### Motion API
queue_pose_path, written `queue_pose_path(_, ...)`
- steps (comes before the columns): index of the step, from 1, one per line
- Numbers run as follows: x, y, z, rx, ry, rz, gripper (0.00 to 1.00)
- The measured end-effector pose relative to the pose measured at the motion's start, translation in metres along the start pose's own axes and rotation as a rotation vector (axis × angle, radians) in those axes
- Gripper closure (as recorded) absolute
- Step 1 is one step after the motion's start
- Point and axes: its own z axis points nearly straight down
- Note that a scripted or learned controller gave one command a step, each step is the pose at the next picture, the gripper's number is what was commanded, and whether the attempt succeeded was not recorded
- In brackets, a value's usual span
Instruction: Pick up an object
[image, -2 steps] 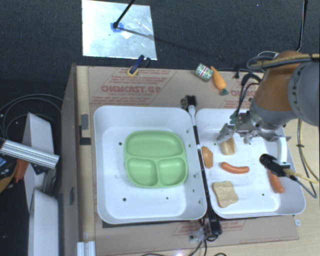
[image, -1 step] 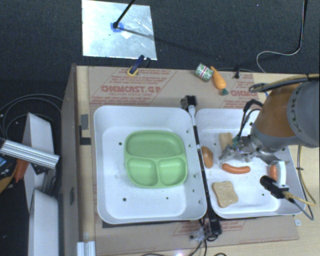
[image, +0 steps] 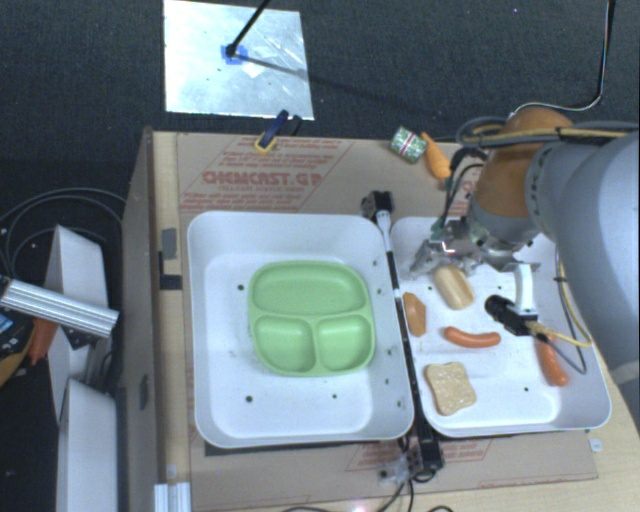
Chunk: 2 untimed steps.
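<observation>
My gripper (image: 447, 253) hangs low over the back left part of the right bin (image: 590, 400), with the grey arm coming in from the right. Just in front of it, touching or nearly touching, lies a tan bread roll (image: 454, 289). Also in this bin are a small orange pastry (image: 413, 314) by the left wall, a red-orange sausage (image: 471, 338) in the middle, a slice of toast (image: 449, 388) near the front, and a carrot (image: 553, 366) at the right.
The left bin (image: 215, 300) holds a green divided plate (image: 311, 316). Behind the bins, on the cardboard, lie a small green can (image: 408, 143), another carrot (image: 437, 160) and a blue and yellow clip (image: 273, 132).
</observation>
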Motion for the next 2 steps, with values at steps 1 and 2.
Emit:
queue_pose_path(1,-0.0003,0.0009,-0.011,-0.002,-0.001,-0.002,1.0)
queue_pose_path(2,-0.0004,0.0008,-0.0109,-0.002,-0.001,-0.003,0.0)
